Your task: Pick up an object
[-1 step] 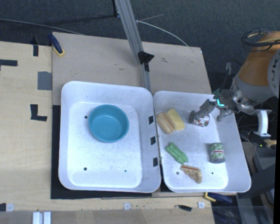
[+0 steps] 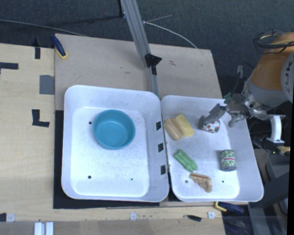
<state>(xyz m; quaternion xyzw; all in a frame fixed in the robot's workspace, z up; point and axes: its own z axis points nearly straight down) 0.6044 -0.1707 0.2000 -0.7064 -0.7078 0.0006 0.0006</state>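
Observation:
My gripper point(image 2: 218, 123) hangs over the back of the right bin point(image 2: 246, 193), its two grey fingers spread apart and open. A small red and white object point(image 2: 213, 127) lies on the bin floor just beside the left finger point(image 2: 208, 119); nothing is clamped between the fingers. Also in this bin are a yellow and tan block point(image 2: 179, 127), a green toy point(image 2: 185, 160), a brown flat piece point(image 2: 201, 181) and a small green can point(image 2: 227, 160).
The left bin point(image 2: 74, 184) holds a blue bowl point(image 2: 114, 129). A slanted metal pole point(image 2: 140, 35) runs down to the back edge between the bins. Cables and the arm's body point(image 2: 272, 72) crowd the right side.

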